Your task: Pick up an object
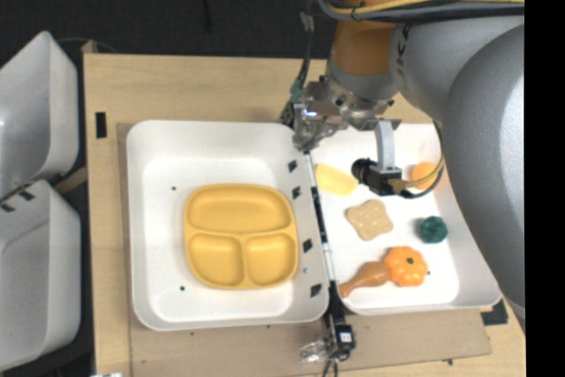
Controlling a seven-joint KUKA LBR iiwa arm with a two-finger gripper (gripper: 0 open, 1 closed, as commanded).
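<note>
On your left, the left bin held a yellow divided tray, lying flat near its middle. Moving right, the gripper hung over the far end of the rims where the two bins meet, at the far left corner of the right bin. You could not tell whether it was released or clenched, and nothing showed in its grasp. The things to pick lay in the right bin. A pale yellow piece sat just near of the gripper, with a tan square piece near and to the right of it. An orange gourd lay towards the near rim, its tan neck pointing left. A small dark green thing sat furthest right.
</note>
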